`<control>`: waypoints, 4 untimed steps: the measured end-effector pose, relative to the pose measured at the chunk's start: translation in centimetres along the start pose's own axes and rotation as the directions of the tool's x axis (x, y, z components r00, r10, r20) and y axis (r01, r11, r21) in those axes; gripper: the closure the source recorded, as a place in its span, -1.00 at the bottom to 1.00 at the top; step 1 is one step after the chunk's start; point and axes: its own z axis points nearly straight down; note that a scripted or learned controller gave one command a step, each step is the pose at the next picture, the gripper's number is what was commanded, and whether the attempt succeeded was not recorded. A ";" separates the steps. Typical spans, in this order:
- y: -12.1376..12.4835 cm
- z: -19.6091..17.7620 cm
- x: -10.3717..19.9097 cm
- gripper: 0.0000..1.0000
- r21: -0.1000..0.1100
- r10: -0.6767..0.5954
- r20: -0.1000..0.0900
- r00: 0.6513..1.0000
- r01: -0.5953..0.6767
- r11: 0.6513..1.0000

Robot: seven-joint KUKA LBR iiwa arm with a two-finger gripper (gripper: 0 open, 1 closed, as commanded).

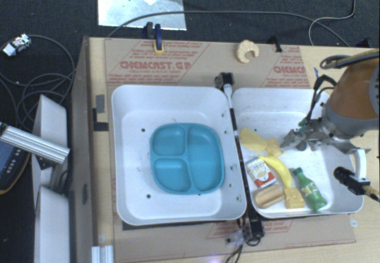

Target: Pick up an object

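Observation:
The right bin [279, 107] holds several toy foods near its front left. A pale yellow wedge [254, 139] lies by the divider, with a banana [280, 171] curving below it. A red-and-white carton [260, 173] sits next to the banana, and a brown bun [268, 197] and a yellow block [294, 198] lie at the front wall. A green bottle [309, 188] lies tilted at the front right. My gripper [297, 139] hangs low over the bin's middle right, just right of the yellow wedge and above the bottle. Nothing shows in its grasp.
The left bin [136, 107] holds a blue divided plate [186, 157]. A tan croissant-like toy [248, 51] lies on the cardboard behind the bins. A blue-and-yellow clamp [157, 36] stands at the back edge. A black cable [332, 15] runs behind the right bin.

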 end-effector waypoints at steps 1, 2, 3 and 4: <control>-2.1 0.6 5.0 -1.00 -0.001 -0.002 0.000 1.000 0.002 1.000; -3.9 3.3 4.9 -1.00 -0.019 0.000 0.000 1.000 0.000 1.000; 2.7 0.2 0.9 -1.00 -0.005 -0.002 0.002 1.000 0.002 1.000; 0.1 4.1 5.1 -1.00 -0.002 -0.002 0.000 1.000 0.002 1.000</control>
